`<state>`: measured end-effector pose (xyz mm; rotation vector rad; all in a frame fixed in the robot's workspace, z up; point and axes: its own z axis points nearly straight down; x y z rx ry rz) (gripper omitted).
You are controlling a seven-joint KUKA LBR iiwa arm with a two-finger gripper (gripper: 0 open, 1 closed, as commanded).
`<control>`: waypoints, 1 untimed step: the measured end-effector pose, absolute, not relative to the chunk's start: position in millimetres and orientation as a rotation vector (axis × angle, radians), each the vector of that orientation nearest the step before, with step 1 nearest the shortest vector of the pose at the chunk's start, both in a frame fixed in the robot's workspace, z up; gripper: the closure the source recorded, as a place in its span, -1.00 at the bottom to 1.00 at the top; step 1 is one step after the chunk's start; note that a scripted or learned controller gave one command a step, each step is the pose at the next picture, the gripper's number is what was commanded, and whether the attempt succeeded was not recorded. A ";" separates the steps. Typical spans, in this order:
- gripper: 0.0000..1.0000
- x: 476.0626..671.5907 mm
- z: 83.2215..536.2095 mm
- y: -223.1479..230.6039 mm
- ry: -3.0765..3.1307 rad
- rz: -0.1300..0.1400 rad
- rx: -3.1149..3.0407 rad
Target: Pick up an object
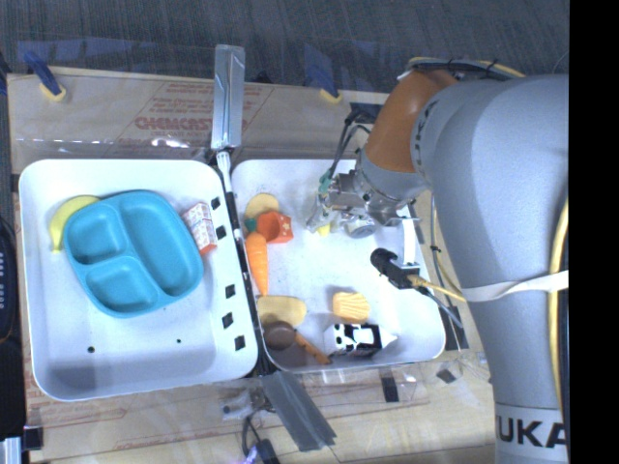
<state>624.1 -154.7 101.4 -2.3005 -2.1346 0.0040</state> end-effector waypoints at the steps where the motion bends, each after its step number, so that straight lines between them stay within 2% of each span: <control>1: 1.00 613.2 196.1 -66.0 -2.158 -0.011 -2.287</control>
